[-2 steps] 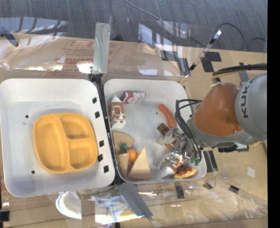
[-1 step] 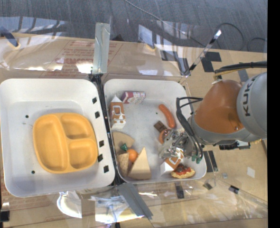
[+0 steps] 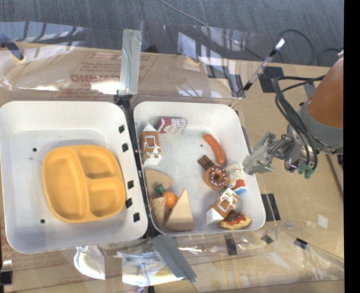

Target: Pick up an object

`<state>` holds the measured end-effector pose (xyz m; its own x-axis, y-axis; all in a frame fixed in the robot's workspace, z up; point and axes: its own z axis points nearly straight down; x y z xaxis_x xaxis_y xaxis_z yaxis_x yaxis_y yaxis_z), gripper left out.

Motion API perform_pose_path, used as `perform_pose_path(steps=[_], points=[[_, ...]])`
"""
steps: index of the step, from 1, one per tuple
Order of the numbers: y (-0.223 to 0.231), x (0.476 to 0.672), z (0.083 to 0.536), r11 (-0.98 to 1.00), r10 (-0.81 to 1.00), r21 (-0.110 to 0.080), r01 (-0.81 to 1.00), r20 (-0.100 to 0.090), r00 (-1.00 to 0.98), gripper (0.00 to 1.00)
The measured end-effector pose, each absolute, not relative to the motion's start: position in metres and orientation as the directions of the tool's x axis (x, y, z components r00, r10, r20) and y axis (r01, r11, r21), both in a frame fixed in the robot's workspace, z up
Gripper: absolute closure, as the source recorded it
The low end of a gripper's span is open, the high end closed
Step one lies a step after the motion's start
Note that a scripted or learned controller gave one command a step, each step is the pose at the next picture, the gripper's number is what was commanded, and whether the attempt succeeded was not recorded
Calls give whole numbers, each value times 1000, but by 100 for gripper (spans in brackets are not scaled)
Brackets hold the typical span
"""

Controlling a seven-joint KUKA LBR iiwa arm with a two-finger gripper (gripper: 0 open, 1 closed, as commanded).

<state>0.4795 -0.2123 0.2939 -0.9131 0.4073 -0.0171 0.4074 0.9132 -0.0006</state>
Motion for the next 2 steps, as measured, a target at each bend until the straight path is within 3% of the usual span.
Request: perform_pose_path(steps=[1,2], points=[[-180,475,131,927,376,0,376,12,-927,100],[-163,531,238,1000,-31,-3,-31,-8,-999,100]])
